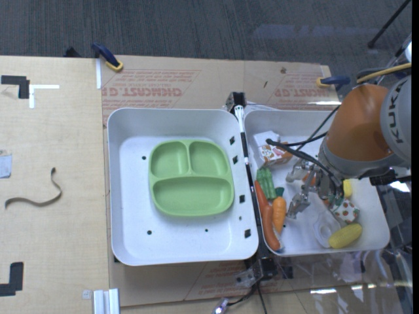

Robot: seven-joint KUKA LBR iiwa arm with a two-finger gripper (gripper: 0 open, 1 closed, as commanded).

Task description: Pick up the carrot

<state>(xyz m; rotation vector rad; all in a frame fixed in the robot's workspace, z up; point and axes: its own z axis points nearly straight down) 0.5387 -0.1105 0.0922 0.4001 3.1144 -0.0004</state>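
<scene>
The carrot [278,214] is a short orange piece lying in the right bin [373,244], near its left wall, with a green leafy piece [267,180] just above it. A longer orange piece [265,224] lies along the wall beside it. My gripper [300,200] hangs low over the bin just right of the carrot, close to it but apart from it. Nothing shows in its grasp. The orange-banded wrist [357,133] hides the bin's back right part.
The right bin also holds a yellow item [345,235], a patterned block [344,210], a snack packet [272,152] and a clear cup [323,227]. A green divided plate [192,178] sits in the left bin [124,195]. Cables run from the wrist.
</scene>
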